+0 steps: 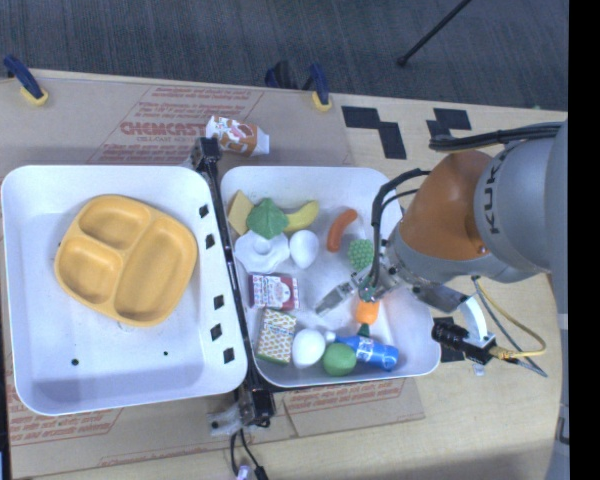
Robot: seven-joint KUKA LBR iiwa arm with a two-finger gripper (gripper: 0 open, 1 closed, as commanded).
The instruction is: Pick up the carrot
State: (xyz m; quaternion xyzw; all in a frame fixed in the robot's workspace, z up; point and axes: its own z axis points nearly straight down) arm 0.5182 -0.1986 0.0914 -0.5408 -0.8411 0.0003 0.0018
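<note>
Cardboard-topped bench point(180, 118) before us, our gripper point(358, 293), grip beyond telling, at the carrot's point(367, 311) twelve o'clock.

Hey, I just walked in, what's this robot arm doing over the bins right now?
The arm has reached into the right bin, which is full of toy food. Its gripper sits low among the items, right above the small orange carrot near the bin's right side. Whether it has actually gripped the carrot can't be told from here. The left bin holds a yellow divided plate.
</note>
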